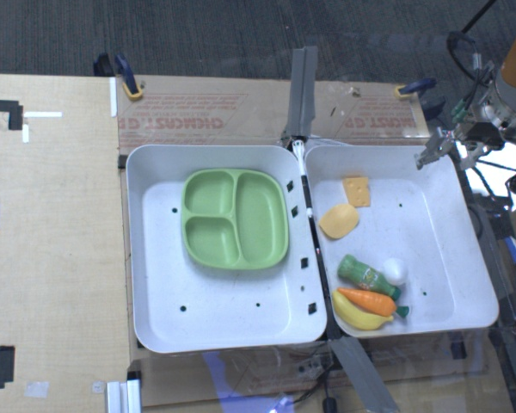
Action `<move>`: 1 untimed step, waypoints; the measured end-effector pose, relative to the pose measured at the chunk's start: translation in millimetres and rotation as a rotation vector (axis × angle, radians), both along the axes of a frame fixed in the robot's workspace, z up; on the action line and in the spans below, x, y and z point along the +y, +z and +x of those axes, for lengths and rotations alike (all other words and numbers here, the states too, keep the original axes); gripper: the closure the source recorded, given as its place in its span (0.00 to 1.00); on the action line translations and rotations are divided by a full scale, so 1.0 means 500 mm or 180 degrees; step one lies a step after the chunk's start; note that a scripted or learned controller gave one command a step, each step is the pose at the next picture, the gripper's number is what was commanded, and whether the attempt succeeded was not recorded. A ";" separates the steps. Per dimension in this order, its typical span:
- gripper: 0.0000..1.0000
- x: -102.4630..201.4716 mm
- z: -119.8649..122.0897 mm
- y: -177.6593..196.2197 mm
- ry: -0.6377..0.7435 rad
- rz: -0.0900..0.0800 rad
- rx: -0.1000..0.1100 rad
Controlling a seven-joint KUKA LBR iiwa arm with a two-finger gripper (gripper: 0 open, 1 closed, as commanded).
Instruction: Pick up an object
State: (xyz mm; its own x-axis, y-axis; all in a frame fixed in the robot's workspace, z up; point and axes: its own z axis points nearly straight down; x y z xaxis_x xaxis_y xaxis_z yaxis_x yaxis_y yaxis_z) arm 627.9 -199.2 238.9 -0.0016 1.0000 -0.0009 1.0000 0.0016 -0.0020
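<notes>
Lying in the right bin [464, 256], the objects gather near its front left corner: a carrot [370, 300] resting on a banana [358, 313], a green bottle [366, 274] just behind them, and a white ball [394, 270] beside it. A yellow cheese block [356, 191] and a pale potato-like piece [339, 221] lie farther back. The gripper [440, 144] hangs over the back right rim, holding nothing; how far it is open I cannot tell. The left bin [155, 308] holds a green divided plate [236, 218]. Cardboard [198, 114] lies behind, a wooden bench [52, 248] to the left, dark carpet [198, 15] beyond.
</notes>
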 end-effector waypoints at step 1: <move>0.00 0.142 0.021 -0.213 0.0338 0.0001 0.0001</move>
